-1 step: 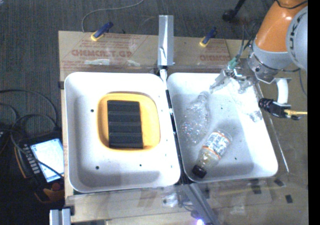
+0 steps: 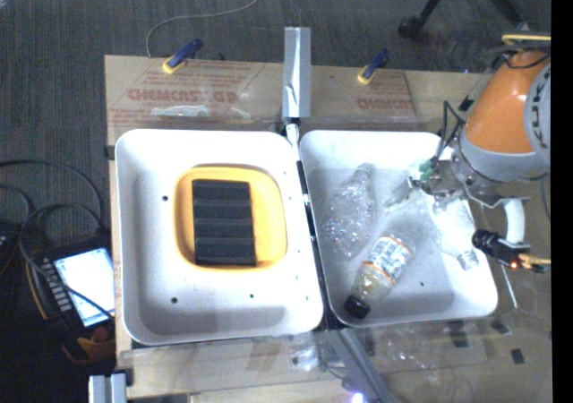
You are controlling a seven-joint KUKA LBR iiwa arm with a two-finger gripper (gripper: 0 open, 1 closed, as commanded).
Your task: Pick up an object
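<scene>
A clear plastic bottle (image 2: 380,265) with a white label and a black cap lies tilted in the right bin (image 2: 448,303), cap towards the front edge. A crumpled clear plastic piece (image 2: 349,204) lies to its upper left. A small clear item (image 2: 466,258) rests near the bin's right wall. In the left bin (image 2: 143,303) sits a yellow dish (image 2: 273,213) holding a black ribbed block (image 2: 222,222). My gripper (image 2: 428,184) hangs low over the back right part of the right bin, behind the bottle and to the right of the crumpled plastic. The orange-banded wrist (image 2: 510,115) rises behind it.
Two blue-and-yellow clamps (image 2: 182,55) (image 2: 373,64) hold the wooden board behind the bins. A metal post (image 2: 296,70) stands at the divide between the bins. Cables and a lit tablet (image 2: 81,280) lie on the floor at left.
</scene>
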